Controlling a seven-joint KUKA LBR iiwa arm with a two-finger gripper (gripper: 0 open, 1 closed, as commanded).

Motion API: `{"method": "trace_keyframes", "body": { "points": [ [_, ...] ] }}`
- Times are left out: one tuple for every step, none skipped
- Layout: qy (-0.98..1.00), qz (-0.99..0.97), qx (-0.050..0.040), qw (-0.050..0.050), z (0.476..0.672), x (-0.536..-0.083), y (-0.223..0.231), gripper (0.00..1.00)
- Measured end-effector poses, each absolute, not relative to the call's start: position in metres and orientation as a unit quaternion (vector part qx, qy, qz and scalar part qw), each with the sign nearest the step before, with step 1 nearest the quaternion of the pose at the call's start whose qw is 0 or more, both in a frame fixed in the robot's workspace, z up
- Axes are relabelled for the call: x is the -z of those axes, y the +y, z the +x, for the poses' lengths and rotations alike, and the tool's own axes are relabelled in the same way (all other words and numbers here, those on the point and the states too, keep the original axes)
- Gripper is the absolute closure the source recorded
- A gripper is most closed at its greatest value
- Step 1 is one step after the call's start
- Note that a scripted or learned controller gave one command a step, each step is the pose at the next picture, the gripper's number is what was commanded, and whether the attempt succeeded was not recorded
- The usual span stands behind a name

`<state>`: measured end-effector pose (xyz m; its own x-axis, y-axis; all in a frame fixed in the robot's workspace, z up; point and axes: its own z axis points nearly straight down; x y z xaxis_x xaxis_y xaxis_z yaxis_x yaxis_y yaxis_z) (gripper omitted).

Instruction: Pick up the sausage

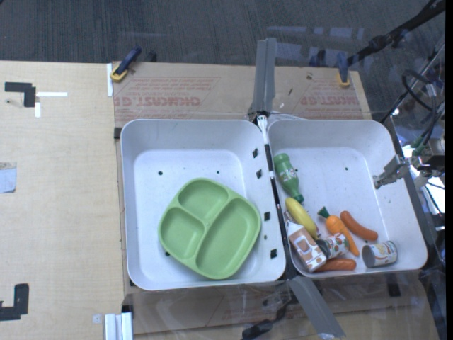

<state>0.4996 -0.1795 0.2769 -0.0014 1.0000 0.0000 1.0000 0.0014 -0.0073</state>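
Observation:
The sausage (359,226), a short orange-red link, lies in the right bin (333,137) toward its front right, above a small tin can (380,253). A similar reddish long piece (337,265) lies at the bin's front wall. At the bin's right wall a grey pointed part, my gripper (391,172), hangs over the rim, well behind and to the right of the sausage. Nothing is seen held in it.
The right bin also holds a green bottle (287,176), a banana (302,217), a carrot (334,227), a small carton (306,250) and a little jar (335,246). A green divided plate (210,229) sits in the left bin (141,190). Cables hang at the far right.

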Motion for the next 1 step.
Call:
{"method": "trace_keyframes", "body": {
  "points": [
    [-0.757,-0.653,-0.0005,0.001,0.4771,-0.1404,-0.1765,0.00]
  ]
}}
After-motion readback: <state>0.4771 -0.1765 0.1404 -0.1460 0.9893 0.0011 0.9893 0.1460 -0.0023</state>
